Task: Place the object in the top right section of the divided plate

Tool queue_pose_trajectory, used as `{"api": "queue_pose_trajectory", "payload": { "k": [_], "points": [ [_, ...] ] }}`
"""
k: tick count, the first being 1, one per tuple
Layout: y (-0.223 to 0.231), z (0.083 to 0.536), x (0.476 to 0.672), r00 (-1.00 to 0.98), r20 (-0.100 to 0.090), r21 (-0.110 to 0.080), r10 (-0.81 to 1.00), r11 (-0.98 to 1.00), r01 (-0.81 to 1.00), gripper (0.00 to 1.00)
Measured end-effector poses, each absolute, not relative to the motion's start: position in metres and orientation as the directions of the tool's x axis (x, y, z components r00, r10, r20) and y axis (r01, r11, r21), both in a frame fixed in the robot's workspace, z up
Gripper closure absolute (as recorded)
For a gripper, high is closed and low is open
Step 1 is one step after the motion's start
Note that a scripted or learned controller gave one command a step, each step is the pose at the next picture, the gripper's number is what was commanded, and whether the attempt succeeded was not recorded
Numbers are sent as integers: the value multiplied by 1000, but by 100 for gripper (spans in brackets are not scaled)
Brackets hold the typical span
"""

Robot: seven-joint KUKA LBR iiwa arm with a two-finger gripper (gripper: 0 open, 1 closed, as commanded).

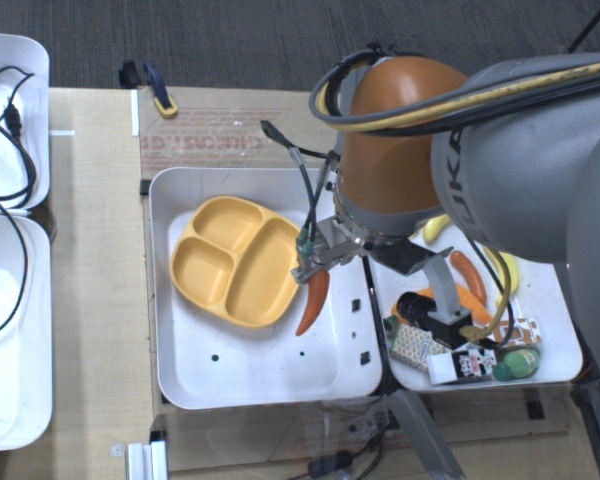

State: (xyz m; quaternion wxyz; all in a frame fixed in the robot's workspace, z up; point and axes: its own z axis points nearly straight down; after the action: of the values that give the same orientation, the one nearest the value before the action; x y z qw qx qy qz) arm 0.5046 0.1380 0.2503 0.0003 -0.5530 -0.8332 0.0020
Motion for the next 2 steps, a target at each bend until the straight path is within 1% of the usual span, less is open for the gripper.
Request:
{"api": "queue_pose_trajectory", "payload": {
  "k": [1,2],
  "points": [
    [134,208,477,-490,0,-4,871,490,871,100],
    [173,315,478,-549,-2,-2,836,549,836,100]
  ]
}}
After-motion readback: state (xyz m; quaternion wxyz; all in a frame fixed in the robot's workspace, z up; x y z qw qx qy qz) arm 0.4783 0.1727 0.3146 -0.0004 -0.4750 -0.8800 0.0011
